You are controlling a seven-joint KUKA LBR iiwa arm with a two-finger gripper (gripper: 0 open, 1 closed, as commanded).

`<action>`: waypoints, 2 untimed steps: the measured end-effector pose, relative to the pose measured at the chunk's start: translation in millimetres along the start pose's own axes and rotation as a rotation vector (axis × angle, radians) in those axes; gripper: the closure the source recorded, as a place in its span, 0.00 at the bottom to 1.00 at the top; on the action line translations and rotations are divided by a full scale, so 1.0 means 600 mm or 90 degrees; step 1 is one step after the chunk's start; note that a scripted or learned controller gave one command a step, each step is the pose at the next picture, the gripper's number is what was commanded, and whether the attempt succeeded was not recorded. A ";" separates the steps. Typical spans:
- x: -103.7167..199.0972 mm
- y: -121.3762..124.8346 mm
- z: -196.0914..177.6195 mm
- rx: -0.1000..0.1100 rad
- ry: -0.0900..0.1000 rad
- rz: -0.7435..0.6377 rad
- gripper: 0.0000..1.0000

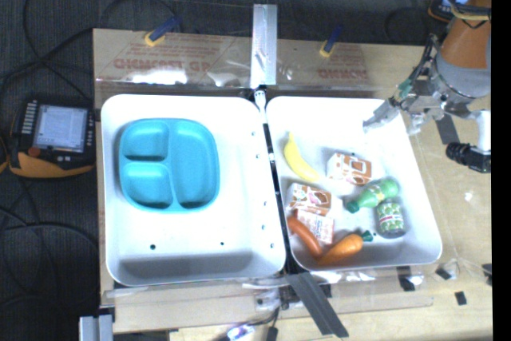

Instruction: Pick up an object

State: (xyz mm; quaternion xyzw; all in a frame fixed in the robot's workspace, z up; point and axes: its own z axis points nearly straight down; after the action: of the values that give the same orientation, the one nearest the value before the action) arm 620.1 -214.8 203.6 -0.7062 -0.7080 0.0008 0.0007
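The right bin [415, 172] holds several toy foods: a yellow banana [299, 160], a small white and orange carton [350, 168], a second printed carton [311, 210], a green bottle [371, 194], a round green item [390, 218], an orange carrot [343, 247] and a red sausage [300, 234]. My gripper [397, 120] hovers over the bin's far right corner, above and to the right of the small carton. It is open, its two fingers spread apart with nothing between them.
The left bin [120, 251] contains a blue divided plate [169, 164]. A metal post [264, 52] stands behind the seam between the bins. A handheld screen unit [56, 132] lies on the floor at left. The arm's orange band [463, 48] is at the right edge.
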 end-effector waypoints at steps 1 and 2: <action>0.143 0.035 0.141 0.000 0.000 -0.088 0.00; 0.348 -0.013 0.034 0.000 0.000 -0.072 0.00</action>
State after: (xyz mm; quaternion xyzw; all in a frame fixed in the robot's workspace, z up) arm 611.6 -6.1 183.0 -0.6652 -0.7467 0.0009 0.0008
